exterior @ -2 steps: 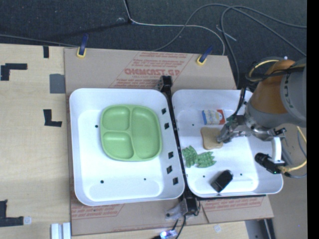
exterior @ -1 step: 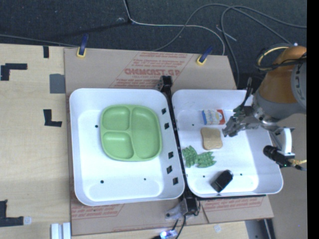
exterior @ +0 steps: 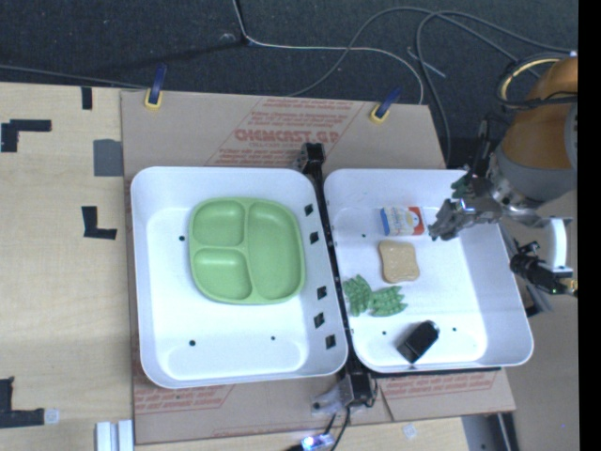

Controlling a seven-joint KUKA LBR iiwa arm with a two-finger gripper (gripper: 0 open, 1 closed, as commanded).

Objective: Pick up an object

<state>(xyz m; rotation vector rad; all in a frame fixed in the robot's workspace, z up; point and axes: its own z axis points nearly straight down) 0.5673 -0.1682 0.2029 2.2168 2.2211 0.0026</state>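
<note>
The right bin [exterior: 488, 289] holds a small white, blue and red packet [exterior: 401, 220], a tan bread-like slice [exterior: 399, 261], a green leafy piece [exterior: 375, 298] and a black block [exterior: 418, 340]. My gripper [exterior: 447, 222] hangs over the bin's upper right part, just right of the packet, at the end of the grey arm with the orange band [exterior: 552, 83]. Nothing shows between its fingers.
The left bin [exterior: 160, 252] bears a green three-compartment plate [exterior: 247, 250]. A black clip row [exterior: 324, 252] joins the two bins. Cardboard lies under both, held by blue-yellow clamps [exterior: 155, 93]. Cables run across the dark floor behind.
</note>
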